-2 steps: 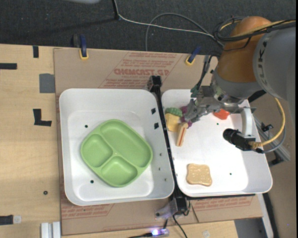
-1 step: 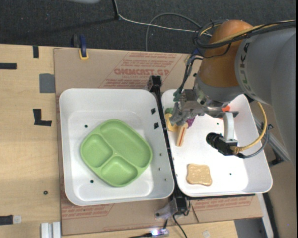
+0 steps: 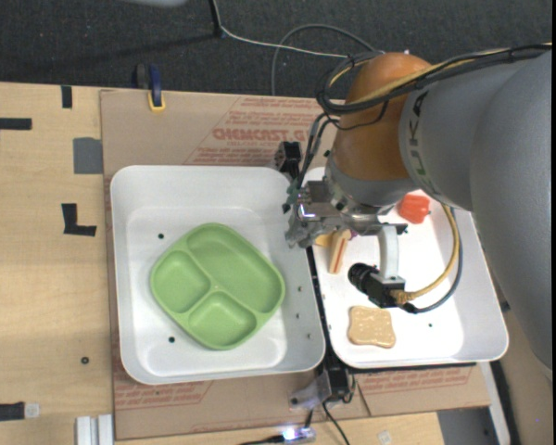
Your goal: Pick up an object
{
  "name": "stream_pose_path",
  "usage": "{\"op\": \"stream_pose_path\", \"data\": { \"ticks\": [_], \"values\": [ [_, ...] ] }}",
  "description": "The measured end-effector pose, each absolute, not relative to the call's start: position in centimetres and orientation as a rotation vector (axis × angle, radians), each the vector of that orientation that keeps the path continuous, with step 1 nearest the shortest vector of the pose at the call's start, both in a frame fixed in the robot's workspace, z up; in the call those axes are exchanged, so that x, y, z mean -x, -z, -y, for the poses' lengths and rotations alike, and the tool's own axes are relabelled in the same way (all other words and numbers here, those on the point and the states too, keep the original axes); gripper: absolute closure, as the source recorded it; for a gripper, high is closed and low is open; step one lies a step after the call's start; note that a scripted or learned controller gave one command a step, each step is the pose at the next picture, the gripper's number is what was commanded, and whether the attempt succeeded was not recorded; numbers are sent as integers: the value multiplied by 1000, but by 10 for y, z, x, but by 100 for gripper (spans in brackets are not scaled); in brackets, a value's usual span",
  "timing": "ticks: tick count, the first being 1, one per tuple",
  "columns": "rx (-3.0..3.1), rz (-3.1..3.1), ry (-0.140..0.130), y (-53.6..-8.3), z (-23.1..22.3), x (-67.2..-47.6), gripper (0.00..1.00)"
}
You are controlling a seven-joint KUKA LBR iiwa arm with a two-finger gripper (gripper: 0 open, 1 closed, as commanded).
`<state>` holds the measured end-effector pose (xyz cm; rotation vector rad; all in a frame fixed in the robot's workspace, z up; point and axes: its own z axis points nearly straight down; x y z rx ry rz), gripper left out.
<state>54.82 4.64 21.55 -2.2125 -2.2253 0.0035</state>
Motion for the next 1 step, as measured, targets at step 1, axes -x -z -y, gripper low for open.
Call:
{"op": "stream_pose_path", "data": {
  "ticks": [1],
  "values": [
    [2210,2228,-2,-223,-102,-527,100]
  ]
}}
